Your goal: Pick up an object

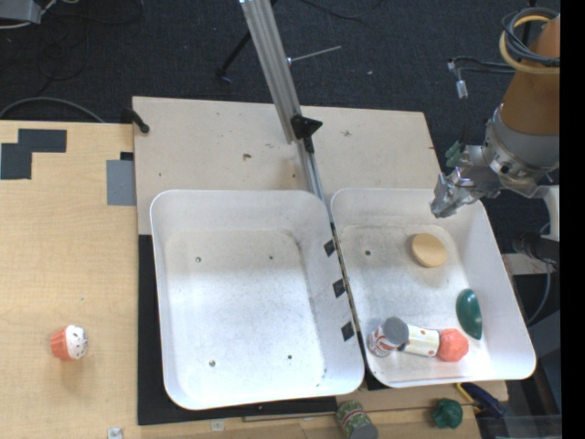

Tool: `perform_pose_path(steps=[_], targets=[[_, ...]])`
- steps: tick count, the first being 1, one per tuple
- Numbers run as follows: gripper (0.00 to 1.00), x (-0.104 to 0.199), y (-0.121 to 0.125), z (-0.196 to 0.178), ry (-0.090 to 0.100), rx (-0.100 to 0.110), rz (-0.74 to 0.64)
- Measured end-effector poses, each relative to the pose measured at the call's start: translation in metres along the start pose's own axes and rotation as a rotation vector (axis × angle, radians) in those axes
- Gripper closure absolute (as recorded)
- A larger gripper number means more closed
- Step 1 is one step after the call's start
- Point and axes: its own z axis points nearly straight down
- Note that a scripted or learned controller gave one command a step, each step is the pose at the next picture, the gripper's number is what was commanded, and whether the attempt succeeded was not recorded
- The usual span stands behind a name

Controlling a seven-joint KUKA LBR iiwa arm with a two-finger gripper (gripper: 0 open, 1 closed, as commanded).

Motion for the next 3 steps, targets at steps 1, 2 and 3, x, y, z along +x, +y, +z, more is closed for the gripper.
perform_pose_path(steps=[1, 2, 3], targets=[[1.0, 0.049, 0.005, 0.001, 0.002, 0.006, -0.003], [1.0, 0.099, 0.004, 0.003, 0.003, 0.008, -0.002], [1.0, 0.149, 0.008, 0.028, 0.003, 0.011, -0.002]])
